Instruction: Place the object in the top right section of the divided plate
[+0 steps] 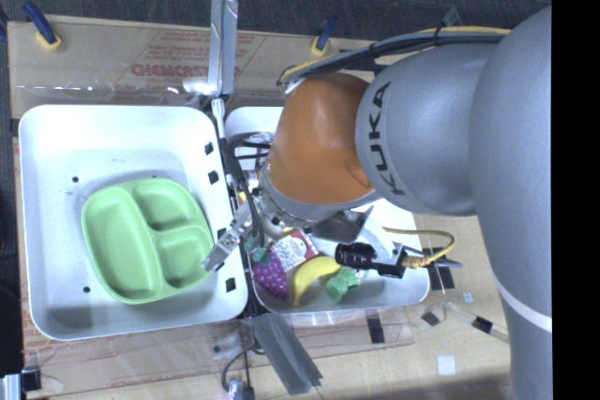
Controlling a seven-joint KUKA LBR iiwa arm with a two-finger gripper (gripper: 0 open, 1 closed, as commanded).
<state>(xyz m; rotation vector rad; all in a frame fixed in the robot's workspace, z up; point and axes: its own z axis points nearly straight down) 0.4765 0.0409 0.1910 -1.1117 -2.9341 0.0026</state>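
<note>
Smooth green plate [141,239] with three rounded sections, lying in the left white bin [56,136]. In the right bin [403,290], under the grey and orange arm [394,145]: bumpy purple grapes [270,274], curved yellow banana [314,276], small green block [342,284]. Metal gripper [242,234] low at the wall between the bins, near the grapes; open or closed, impossible to tell.

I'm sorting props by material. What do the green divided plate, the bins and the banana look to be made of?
The green divided plate looks like moulded plastic with a matte finish: even colour, soft rounded dividers. The bins, judging by the left bin, seem to be smooth white plastic with a faint sheen and rounded corners. The banana is probably toy plastic, uniformly yellow, though it is partly hidden.
</note>
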